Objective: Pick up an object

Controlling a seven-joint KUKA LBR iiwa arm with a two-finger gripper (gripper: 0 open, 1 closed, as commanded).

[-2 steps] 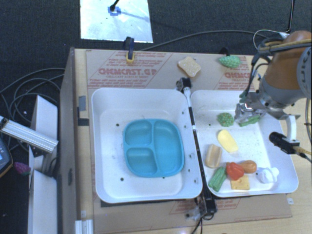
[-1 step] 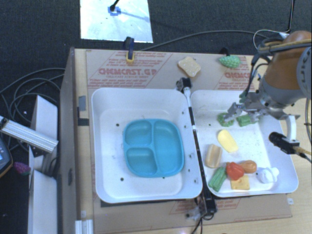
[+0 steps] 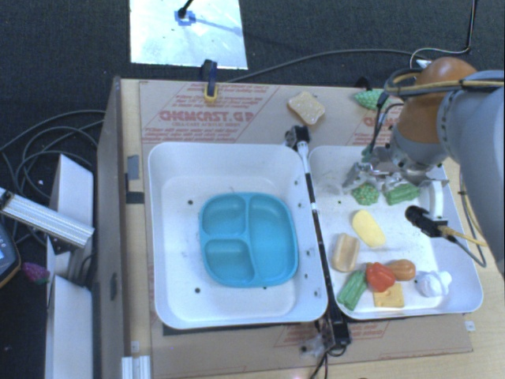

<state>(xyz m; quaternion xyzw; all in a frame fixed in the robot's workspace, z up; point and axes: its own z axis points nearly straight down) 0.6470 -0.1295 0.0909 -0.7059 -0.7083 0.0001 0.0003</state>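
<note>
Jaws first: you could not tell from the slanted overhead view whether they stood wide or narrow, because the gripper [image 3: 377,174] showed as a tangle of grey metal low over the far end of the right-hand shallow white plastic bin [image 3: 465,290]. Nothing was visibly caught in it.

The likeliest pick, as you would have judged it, was the small knobbly green broccoli-shaped toy [image 3: 364,193], lying just beside and below the gripper. A smoother green oblong toy [image 3: 403,193] lay close on its other side, so the two crowded each other.

Nearer you in that bin sat a glossy yellow oval toy [image 3: 368,228] and a red pepper-shaped toy [image 3: 379,275], both rounded and probably slippery.

The left-hand white bin [image 3: 170,212] carried a sky-blue compartmented plastic plate [image 3: 248,238], lying flat.
</note>
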